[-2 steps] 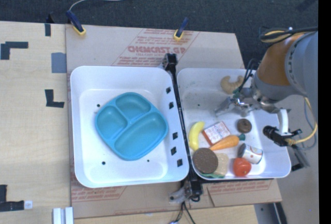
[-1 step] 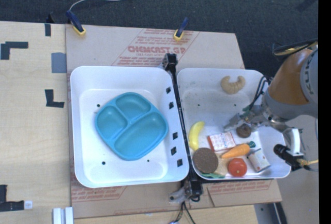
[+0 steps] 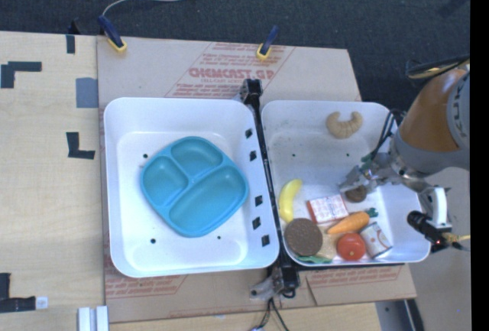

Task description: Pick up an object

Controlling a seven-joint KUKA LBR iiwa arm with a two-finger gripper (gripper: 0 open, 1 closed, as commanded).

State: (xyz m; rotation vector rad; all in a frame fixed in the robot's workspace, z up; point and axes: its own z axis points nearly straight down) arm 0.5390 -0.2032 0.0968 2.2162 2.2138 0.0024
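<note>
You have a pale wooden bench (image 3: 46, 192) with a brown cardboard sheet (image 3: 221, 69) laid flat on it. Two yellow clamps (image 3: 113, 37) grip the sheet's far edge. The two white bins rest side by side on the cardboard, the left bin (image 3: 122, 169) touching the right bin (image 3: 306, 119) along a black joint.

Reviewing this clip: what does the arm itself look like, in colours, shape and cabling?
The arm is rounded, grey with an orange band above the wrist. A dark cable runs alongside it. The gripper is a small dark-and-metal assembly, too blurred for markings.
</note>
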